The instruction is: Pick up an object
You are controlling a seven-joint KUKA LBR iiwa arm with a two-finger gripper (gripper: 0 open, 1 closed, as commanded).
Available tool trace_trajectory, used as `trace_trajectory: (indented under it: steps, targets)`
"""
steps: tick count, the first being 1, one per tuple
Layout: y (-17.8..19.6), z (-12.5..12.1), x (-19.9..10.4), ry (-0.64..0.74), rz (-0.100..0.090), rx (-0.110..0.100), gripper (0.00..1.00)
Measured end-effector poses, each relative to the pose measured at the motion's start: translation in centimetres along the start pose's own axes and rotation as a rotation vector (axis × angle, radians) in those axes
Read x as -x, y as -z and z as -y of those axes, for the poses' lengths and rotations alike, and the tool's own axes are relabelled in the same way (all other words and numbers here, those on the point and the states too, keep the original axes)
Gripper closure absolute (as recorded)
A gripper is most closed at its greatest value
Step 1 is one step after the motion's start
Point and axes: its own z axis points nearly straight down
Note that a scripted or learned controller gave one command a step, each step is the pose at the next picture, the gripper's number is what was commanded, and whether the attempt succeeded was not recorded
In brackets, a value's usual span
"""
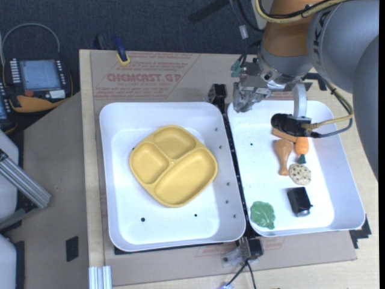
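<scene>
White and shallow, the left bin (114, 161) holds a yellow plastic plate with three compartments (173, 164), while the right bin (343, 179) holds a tan toy drumstick (283, 156), an orange carrot-like piece (301, 145), a round speckled cookie (299, 173), a small black block (299, 200) and a green leafy piece (262, 214). At the far left corner of the right bin hangs the grey gripper (245, 101), well apart from these things; whether it is open cannot be told.
</scene>
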Motion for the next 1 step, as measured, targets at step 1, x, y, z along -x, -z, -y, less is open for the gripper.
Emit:
trace_trajectory:
  steps: [1]
  targets:
    - [0.57,0.00,-5.32,0.002,-0.001,0.005,1.00]
